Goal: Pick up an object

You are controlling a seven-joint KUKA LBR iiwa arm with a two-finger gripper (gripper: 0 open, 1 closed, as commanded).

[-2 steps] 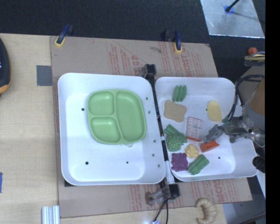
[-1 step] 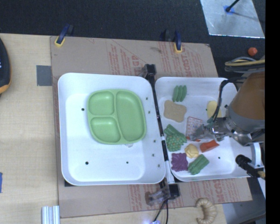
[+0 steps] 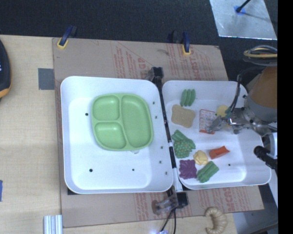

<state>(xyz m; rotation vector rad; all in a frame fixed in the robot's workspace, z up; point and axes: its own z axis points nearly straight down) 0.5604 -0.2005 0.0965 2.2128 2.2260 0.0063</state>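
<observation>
Several toys lie in the right bin (image 3: 244,177); the gripper (image 3: 216,124) hovers low over the red-and-white packet (image 3: 207,120), apparently approaching. I cannot tell its opening or whether it holds anything. Next, it needs to settle squarely and close.

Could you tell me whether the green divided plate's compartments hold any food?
Empty. The green divided plate lies flat in the left bin, with all three compartments showing bare green.
</observation>
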